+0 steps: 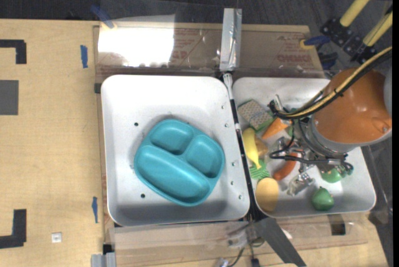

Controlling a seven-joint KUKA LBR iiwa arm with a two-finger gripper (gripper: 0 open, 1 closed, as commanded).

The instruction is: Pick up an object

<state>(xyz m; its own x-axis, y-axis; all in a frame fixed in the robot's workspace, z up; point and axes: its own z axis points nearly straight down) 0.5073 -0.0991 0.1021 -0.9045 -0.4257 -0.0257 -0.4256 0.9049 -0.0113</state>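
The gripper (303, 179) is lowered into the right bin (365, 200), probably hunting a pick; its grip I cannot tell. Far leftward lies the teal divided plate (179, 161); the yellow lemon (267, 193) and green lime (322, 198) sit just beside it.

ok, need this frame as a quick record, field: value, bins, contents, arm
left bin: holds a teal divided plate
right bin: cluttered with small items
near divider: yellow banana, yellow-orange round fruit
front edge: green round item
arm: over right bin, orange band visible
hand: low among the items, grasp unclear
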